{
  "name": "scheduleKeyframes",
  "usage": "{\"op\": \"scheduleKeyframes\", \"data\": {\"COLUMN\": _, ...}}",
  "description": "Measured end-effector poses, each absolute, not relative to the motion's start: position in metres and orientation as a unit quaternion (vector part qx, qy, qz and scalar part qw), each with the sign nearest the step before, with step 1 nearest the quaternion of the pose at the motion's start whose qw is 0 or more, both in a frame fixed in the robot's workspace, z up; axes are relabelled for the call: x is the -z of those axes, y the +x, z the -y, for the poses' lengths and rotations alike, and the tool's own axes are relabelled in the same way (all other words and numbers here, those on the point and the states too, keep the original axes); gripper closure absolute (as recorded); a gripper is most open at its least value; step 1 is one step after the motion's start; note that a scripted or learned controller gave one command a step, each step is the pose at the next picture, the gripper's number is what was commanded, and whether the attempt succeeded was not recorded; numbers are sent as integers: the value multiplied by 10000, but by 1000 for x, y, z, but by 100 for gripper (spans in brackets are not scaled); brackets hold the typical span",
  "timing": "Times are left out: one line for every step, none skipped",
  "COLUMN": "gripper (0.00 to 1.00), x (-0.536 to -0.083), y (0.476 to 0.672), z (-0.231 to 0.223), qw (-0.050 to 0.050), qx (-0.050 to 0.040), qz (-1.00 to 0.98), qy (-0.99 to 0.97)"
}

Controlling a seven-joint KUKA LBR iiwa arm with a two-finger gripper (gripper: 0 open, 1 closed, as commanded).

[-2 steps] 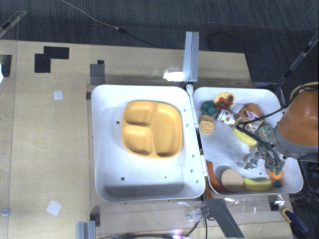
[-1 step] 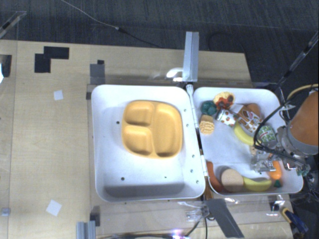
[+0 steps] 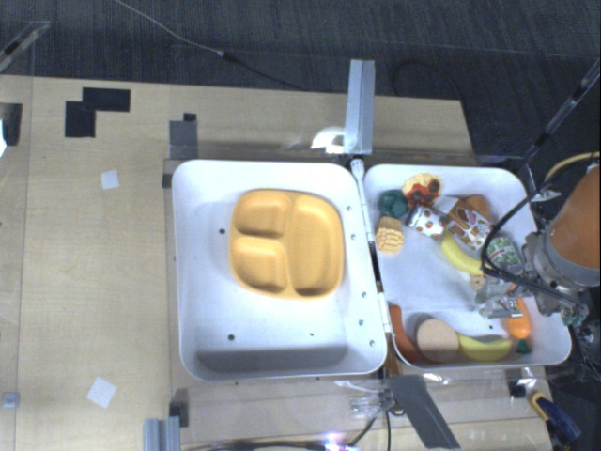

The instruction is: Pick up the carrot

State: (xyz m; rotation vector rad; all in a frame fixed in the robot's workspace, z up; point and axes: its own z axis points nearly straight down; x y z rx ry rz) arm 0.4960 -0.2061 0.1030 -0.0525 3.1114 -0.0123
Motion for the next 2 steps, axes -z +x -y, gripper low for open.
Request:
{"op": "scheduleKeyframes", "data": {"gripper": 100, "x": -90, "y": 497, "z": 201, "qw": 78, "qx": 32, "qz": -9939, "qy": -1097}}
{"op": "scheduleKeyframes", "data": {"gripper": 100, "x": -90, "y": 503, "z": 205, "qw": 88, "qx": 38, "qz": -9588, "qy": -2841}}
